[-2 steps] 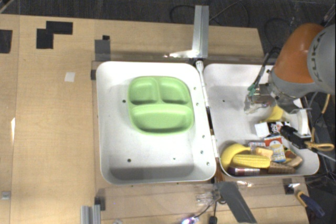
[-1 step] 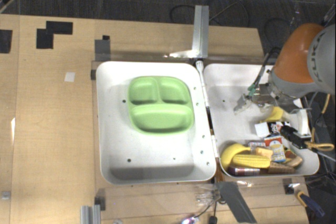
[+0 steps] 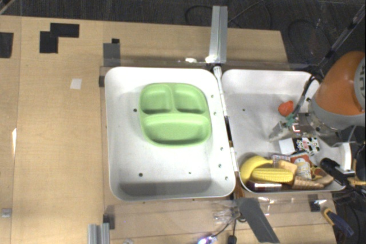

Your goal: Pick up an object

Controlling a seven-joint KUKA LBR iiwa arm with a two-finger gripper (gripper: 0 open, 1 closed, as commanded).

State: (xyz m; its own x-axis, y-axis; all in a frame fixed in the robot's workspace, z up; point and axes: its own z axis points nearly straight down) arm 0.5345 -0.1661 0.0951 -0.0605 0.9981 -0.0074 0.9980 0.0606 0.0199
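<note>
Seemingly gripper (image 3: 281, 130) fingers slightly apart, empty, above right bin (image 3: 251, 94) floor.

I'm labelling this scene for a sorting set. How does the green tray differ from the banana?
The green tray is flat, with three compartments, and lies alone in the left bin; the banana is yellow, curved and much smaller, crowded among other items at the near edge of the right bin. Neither is at the gripper.
</note>
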